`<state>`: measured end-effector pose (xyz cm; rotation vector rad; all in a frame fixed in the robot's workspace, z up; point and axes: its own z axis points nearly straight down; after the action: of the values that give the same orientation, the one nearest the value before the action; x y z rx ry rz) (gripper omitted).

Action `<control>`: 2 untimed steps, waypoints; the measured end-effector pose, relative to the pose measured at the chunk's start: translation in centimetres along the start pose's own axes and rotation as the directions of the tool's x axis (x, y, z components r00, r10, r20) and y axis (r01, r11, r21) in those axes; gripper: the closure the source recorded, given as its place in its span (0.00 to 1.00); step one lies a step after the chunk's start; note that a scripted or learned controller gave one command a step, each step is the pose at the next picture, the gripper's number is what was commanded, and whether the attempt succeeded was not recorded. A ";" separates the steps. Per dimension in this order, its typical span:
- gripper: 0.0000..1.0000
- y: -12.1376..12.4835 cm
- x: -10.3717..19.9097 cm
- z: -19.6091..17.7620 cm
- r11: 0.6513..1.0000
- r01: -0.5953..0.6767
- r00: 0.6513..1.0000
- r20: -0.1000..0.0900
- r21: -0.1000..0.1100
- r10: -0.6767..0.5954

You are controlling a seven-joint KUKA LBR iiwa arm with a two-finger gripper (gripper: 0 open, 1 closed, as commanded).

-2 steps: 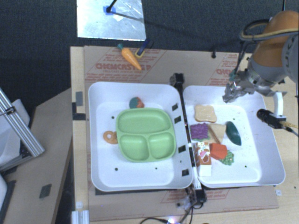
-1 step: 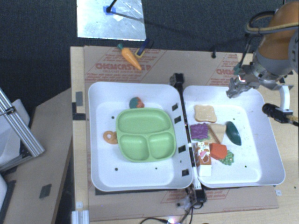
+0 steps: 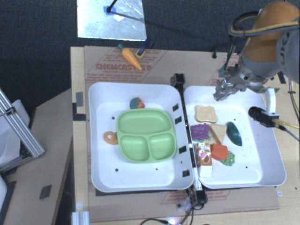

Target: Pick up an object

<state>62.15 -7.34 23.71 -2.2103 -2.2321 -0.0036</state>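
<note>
Camera view: one gripper, finger state indiscernible; below it one toast slice, one grape bunch. Leftward, one green tray.

bread slice: tan, flat, right bin's 11 o'clock
purple grapes: touching the divider, 9 o'clock
dark green leaf-shaped piece: tilted, near centre

Bright, even overhead light, glare on the metal sheet, soft shadows, slightly grainy focus throughout.
</note>
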 end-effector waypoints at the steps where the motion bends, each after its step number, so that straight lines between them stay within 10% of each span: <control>1: 1.00 -2.0 4.7 -0.1 1.000 -0.001 1.000 0.001 0.002 0.001; 2: 1.00 -3.8 9.3 0.8 1.000 -0.001 1.000 0.000 0.003 0.001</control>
<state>58.23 1.91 22.87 -2.2101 -2.2296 -0.0003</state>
